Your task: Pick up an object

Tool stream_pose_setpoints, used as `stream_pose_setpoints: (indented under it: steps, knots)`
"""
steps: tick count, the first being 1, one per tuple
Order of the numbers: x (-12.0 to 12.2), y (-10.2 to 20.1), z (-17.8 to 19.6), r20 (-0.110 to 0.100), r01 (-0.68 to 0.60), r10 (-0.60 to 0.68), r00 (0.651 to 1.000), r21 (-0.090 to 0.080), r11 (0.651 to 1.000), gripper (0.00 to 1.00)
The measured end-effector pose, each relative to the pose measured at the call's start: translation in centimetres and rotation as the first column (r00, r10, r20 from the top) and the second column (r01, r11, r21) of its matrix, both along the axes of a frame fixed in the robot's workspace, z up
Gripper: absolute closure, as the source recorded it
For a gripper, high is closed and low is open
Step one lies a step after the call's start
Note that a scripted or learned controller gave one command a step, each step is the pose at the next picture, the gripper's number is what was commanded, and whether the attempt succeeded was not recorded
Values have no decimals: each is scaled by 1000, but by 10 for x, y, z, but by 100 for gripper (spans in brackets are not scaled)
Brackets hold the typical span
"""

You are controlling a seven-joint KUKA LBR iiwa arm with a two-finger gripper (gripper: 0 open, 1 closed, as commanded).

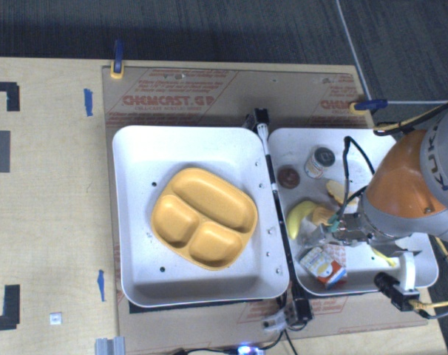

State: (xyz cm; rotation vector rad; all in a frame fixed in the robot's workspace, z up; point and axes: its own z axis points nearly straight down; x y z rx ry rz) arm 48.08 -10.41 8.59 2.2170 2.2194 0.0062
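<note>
My gripper (332,229) is low in the right bin (425,274), amid a cluster of objects. Just left of it lies a yellow banana-shaped item (301,217). A crinkled white and red packet (324,263) lies right below it. A pale yellow piece (335,191) sits just above it. Farther back stand a small jar with a dark lid (320,160) and a brown round piece (288,176). The arm's orange band (409,187) hides the bin's right middle. Whether anything is in the gripper cannot be told.
The left bin (135,161) holds a yellow three-compartment tray (203,217), tilted diagonally. A black divider strip (272,191) runs between the bins. Cables (353,161) loop over the right bin's back. A black and white fitting (398,283) sits at its front edge.
</note>
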Motion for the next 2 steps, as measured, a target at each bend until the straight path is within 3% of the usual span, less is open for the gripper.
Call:
stream_pose_setpoints:
  steps: [1, 2]
  knots:
    - [2, -1, 11, 7, 1, -1, 1000, -4, 1000, 100]
    - [0, 116, 99, -4, -1, 1, 1000, 2, 1000, 100]
